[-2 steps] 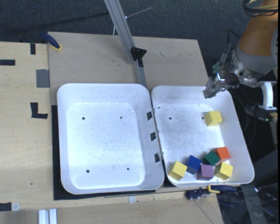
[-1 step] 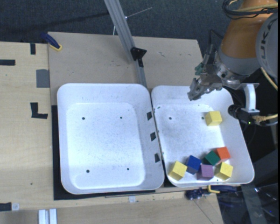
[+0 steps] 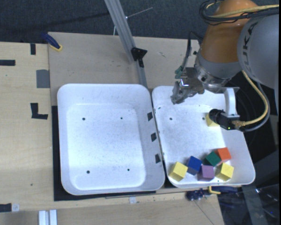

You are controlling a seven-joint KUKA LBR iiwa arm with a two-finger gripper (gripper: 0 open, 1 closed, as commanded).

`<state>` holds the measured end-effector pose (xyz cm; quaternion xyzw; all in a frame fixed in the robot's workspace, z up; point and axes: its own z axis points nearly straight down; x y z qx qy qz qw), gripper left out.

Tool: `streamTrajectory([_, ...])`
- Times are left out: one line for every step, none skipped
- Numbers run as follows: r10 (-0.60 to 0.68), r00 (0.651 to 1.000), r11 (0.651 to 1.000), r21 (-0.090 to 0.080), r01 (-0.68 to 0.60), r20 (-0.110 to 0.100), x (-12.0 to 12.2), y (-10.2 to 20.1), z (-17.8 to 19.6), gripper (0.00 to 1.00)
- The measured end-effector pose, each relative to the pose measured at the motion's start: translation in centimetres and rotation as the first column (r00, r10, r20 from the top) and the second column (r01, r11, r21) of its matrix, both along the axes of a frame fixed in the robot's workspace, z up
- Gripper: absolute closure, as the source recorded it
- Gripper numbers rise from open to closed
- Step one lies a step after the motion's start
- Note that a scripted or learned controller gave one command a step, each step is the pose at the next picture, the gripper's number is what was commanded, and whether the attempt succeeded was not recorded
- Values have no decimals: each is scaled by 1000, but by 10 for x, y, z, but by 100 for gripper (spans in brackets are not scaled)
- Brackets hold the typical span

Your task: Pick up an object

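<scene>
Six small blocks [image 3: 203, 167] are seen in the right bin [image 3: 187, 130], clustered at its near edge, with one yellow block [image 3: 211, 120] apart by its right wall. The gripper [image 3: 180, 96] is poised over that bin's far edge; its state cannot be told.

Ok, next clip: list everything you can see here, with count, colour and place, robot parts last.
Bins: two, white; left bin, right bin, side by side on the bench.
Blocks: six, clustered in the right bin's near corner: yellow, blue, purple, green, orange, a second yellow.
Yellow piece: one, by the right bin's right wall, partly hidden.
Metal bar: one, grey, slanting across the top.
Arm: one, grey and orange, from the right.
Gripper: one, over the right bin's far edge, away from the blocks.
</scene>
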<state>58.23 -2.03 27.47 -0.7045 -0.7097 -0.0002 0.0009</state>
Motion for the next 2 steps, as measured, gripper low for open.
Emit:
streamTrajectory([1,1000,1000,0,-1,-2,-11,62,-5,100])
streamTrajectory([0,1000,1000,-1,0,-2,-22,110,-7,100])
